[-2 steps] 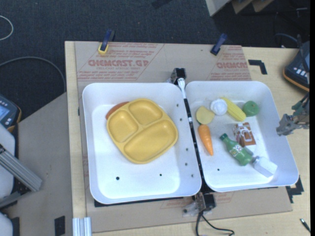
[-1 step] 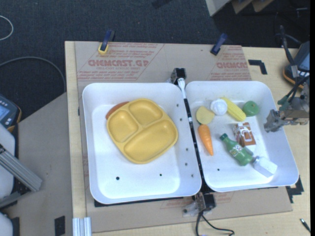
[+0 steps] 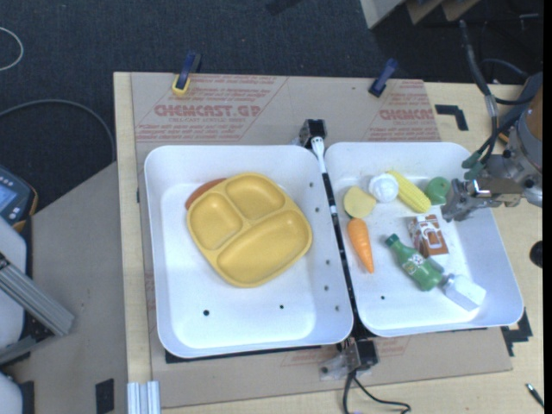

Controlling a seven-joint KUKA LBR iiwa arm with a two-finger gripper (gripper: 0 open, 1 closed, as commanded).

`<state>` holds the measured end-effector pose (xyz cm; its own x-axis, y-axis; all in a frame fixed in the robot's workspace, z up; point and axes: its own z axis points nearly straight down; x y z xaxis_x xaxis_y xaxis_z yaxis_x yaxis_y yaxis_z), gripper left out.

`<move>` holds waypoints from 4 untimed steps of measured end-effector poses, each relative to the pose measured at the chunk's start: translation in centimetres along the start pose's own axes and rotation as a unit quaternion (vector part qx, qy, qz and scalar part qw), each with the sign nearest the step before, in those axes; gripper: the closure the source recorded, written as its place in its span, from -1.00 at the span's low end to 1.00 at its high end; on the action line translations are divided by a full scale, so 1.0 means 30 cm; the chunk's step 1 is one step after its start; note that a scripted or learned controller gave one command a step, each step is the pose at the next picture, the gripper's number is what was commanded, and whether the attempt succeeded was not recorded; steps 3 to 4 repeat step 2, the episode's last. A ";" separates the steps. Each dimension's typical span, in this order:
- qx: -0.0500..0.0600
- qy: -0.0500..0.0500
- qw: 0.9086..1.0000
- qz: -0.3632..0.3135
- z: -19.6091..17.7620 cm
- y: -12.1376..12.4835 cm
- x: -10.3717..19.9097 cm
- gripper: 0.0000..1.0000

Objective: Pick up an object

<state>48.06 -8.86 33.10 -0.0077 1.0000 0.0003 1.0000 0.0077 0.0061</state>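
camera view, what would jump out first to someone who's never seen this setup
The big yellow divided plate lying in the left bin draws the eye first. Next comes the cluster of toy food in the right bin: an orange carrot, a yellow corn cob and a green bottle. The gripper sits at that bin's right side, next to a small green object.

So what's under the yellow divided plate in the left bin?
An orange-red edge pokes out from beneath the yellow divided plate at its upper-left rim, in the left bin. The plate covers the rest, so I cannot identify it.
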 end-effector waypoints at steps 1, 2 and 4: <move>0.003 0.000 1.000 0.001 0.296 0.312 0.060 1.00; 0.000 0.002 1.000 -0.002 0.076 0.224 0.397 1.00; 0.000 0.002 1.000 -0.002 0.076 0.224 0.397 1.00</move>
